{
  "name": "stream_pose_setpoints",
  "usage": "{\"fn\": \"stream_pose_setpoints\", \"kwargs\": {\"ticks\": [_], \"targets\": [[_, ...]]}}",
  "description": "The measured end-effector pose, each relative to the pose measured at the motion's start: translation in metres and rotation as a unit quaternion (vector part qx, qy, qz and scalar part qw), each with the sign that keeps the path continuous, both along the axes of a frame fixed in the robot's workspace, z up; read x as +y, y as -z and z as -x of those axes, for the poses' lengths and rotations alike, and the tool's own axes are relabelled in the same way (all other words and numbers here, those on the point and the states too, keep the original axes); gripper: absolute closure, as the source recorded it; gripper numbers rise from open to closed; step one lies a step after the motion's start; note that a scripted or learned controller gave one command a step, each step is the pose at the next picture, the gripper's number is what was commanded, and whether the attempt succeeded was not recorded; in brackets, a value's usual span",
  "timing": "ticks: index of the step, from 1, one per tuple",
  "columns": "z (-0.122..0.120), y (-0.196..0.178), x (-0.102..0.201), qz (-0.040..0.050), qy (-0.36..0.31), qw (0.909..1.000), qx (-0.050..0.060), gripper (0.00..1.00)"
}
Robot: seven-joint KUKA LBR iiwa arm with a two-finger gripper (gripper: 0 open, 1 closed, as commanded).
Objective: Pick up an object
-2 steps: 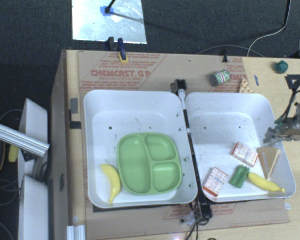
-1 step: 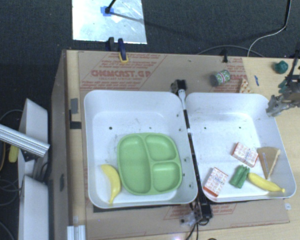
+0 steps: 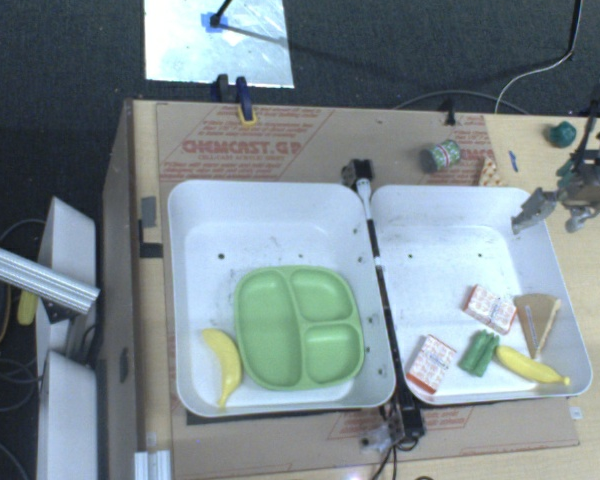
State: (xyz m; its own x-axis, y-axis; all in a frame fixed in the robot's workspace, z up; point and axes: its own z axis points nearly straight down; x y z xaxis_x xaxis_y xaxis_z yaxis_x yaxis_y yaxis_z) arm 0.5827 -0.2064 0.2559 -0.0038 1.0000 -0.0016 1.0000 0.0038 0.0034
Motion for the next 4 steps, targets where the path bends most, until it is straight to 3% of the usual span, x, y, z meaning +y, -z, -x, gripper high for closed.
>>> {"fn": "stream_pose_setpoints", "kwargs": {"ticks": [1, 2, 3, 4], "targets": [[-0.044, 0.011, 0.0, 0.0001, 0.0, 1.0, 0.0, 0.0], [-0.062, 0.019, 0.0, 0.0003, 0.0, 1.0, 0.0, 0.0], [0.04, 0.043, -0.001, -0.0002, 0.001, 1.0, 0.001, 0.0], [0.078, 0.161, 0.002, -0.0029, 0.0, 1.0, 0.001, 0.0]]}}
